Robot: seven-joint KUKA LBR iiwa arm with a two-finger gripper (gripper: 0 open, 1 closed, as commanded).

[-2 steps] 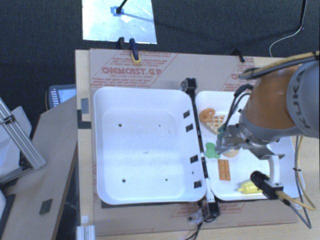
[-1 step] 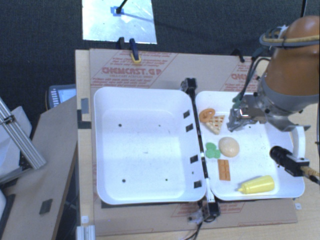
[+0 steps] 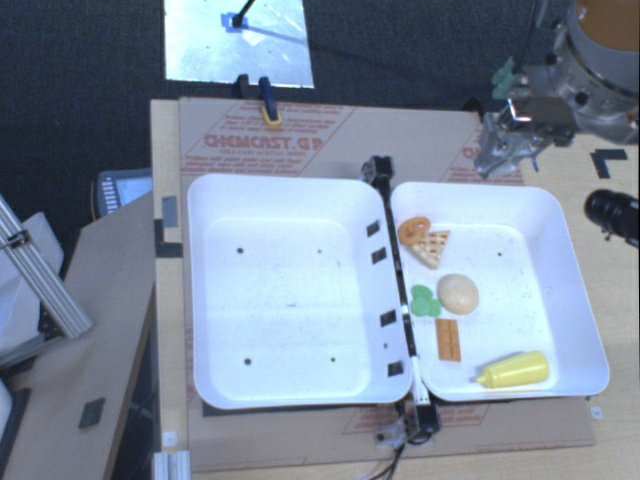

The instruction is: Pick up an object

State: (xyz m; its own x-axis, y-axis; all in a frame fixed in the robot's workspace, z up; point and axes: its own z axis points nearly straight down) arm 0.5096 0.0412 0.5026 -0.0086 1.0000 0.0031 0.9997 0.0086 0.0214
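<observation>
Progress: nothing is picked up yet, judging by the layout; every object lies in the right bin (image 3: 575, 258), so approach, descent, grasp and lift all remain.
Gripper (image 3: 497, 160): hangs above the bench just beyond the far rim of the right bin, near its far left corner; nothing shows between its tips, and whether it stands wide or narrow cannot be told at this size.
Arm (image 3: 600, 38): enters from the upper right, orange band at the top edge.
Left bin (image 3: 200, 268): white, shallow, touching the right bin along a clipped seam.
Pretzel (image 3: 413, 230): orange, near the far left of the right bin, closest item to the gripper, nearer the camera and a little left of it.
Waffle wedge (image 3: 433, 247): tan, touching or just beside the pretzel.
Round bun (image 3: 458, 293): pale, mid-bin.
Green piece (image 3: 425, 302): just beside the bun, by the seam.
Orange bar (image 3: 448, 340): flat, nearer the camera than the bun.
Yellow bottle (image 3: 514, 370): lying on its side by the near rim, farthest from the gripper.
</observation>
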